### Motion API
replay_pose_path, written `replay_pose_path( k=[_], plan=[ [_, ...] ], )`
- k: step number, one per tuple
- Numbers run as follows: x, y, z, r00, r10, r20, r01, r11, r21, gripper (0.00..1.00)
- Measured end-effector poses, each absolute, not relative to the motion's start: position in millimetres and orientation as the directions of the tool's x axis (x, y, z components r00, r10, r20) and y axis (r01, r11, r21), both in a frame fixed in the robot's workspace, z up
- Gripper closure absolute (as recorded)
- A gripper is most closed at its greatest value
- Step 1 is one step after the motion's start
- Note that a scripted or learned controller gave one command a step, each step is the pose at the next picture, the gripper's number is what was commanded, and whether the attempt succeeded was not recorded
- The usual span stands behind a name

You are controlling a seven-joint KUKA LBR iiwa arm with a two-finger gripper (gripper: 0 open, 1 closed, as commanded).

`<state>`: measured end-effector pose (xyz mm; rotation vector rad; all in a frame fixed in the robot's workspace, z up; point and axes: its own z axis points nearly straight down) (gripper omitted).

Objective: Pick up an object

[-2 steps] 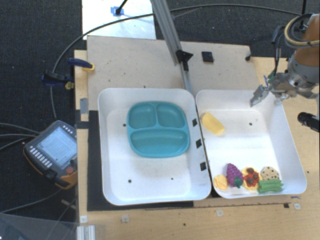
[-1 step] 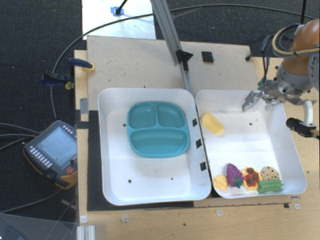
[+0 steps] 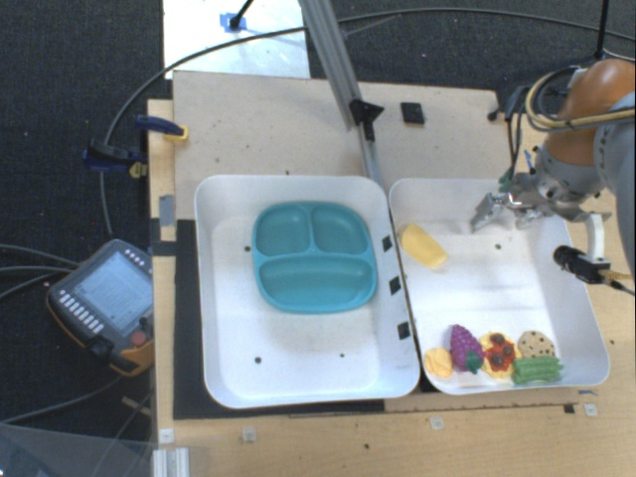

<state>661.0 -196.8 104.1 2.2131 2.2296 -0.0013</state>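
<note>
1. the gripper [image 3: 494,210] is hanging over the far right part of the right bin [image 3: 517,276], near its back edge. the two metal fingers [image 3: 483,214] look spread apart with nothing between them, so it's open and not holding anything.
2. behind it the grey arm [image 3: 576,167] with the orange band [image 3: 599,89] comes in from the right side, cables looped around the wrist.
3. closest thing to the gripper is a yellow block [image 3: 423,245], cheese-looking, lying tilted in the right bin's back left area, near the wall it shares with the other bin. it's apart from the fingers, not touching.
4. the rest of the toy food is bunched along the right bin's front edge: a yellow round piece [image 3: 438,363] at the left, purple grapes [image 3: 463,346] just beside it, a pizza-ish piece [image 3: 498,352] with red dots, a cookie [image 3: 537,344] with dark chips, and a green bean pod thing [image 3: 538,370] at the front right. they're all touching or nearly so, well away from the gripper.
5. the left bin [image 3: 229,296] has a teal divided plate [image 3: 314,256] sitting flat in its back half, three compartments.
6. both bins sit side by side on the wooden bench [image 3: 268,127]. a blue and yellow clamp [image 3: 149,137] grips the bench's back left edge.
7. off the bench on the left, a teach pendant [image 3: 107,304] lies on the dark floor with cables running around it.
</note>
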Motion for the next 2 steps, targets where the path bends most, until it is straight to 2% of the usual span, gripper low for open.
replay_pose_path(
  k=[1, 2],
  plan=[
    [663.3, -198, 119, -0.01, 1.0, -0.004, 1.0, 0.01, 0.007, 1.0],
    [665.2, -198, 185, -0.007, 1.0, -0.003, 1.0, 0.007, 0.01, 1.0]
  ],
)
